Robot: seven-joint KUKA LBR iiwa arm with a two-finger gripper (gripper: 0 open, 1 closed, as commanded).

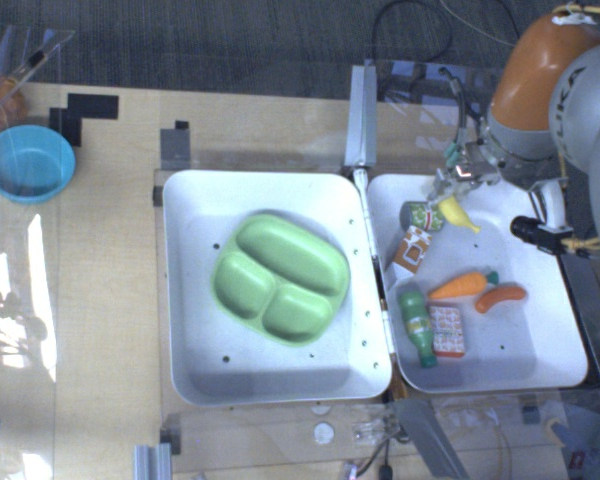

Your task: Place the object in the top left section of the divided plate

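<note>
End effector (456,182): seen over the right bin's (570,368) far edge, just above the banana (458,213); whether it is open cannot be told.
Banana: lying in the right bin, beside a can (421,216) and a carton (411,250).
Plate (280,278): green, divided, in the left bin (190,368).
Other items: carrot (462,285), sausage (500,297), bottle (416,326).

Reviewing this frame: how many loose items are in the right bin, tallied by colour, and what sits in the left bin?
Right bin:
Yellow: 1, banana
Orange: 2, carrot, sausage-like piece
Green: 2, bottle, can
Orange and white: 1, carton
Red and white: 1, flat packet
Total: 7

Left bin:
Green divided plate: 1
</note>
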